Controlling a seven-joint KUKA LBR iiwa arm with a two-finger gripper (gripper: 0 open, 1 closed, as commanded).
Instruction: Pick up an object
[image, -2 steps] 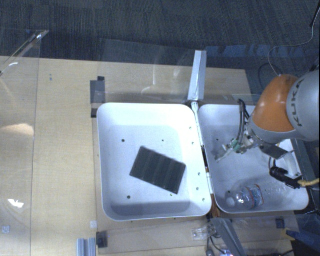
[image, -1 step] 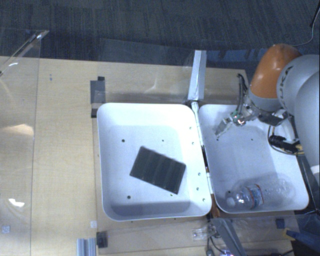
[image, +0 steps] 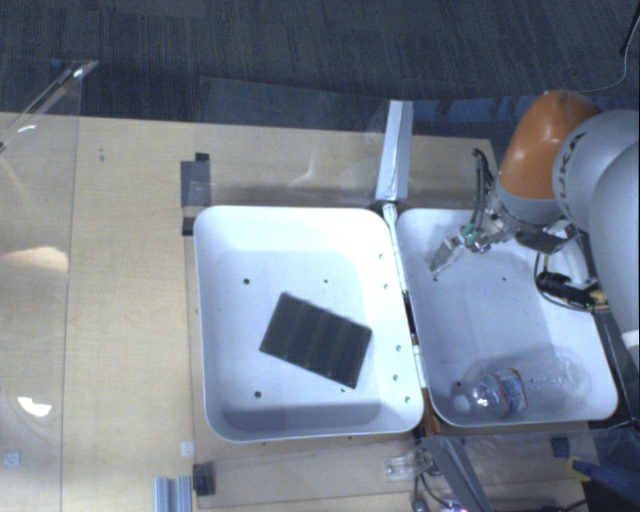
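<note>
A flat dark grey ridged pad (image: 316, 340) lies tilted in the left bin (image: 225, 300). A clear plastic bottle (image: 505, 390) with a blue label lies on its side near the front of the right bin (image: 590, 400). My gripper (image: 446, 256) hangs over the back left part of the right bin, its thin fingers pointing down-left, well apart from the bottle. Nothing shows between the fingers.
The grey arm with its orange band (image: 545, 140) fills the upper right and overhangs the right bin's back edge. A black cable (image: 560, 288) loops beside the wrist. A metal post (image: 393, 150) stands behind the seam between the bins.
</note>
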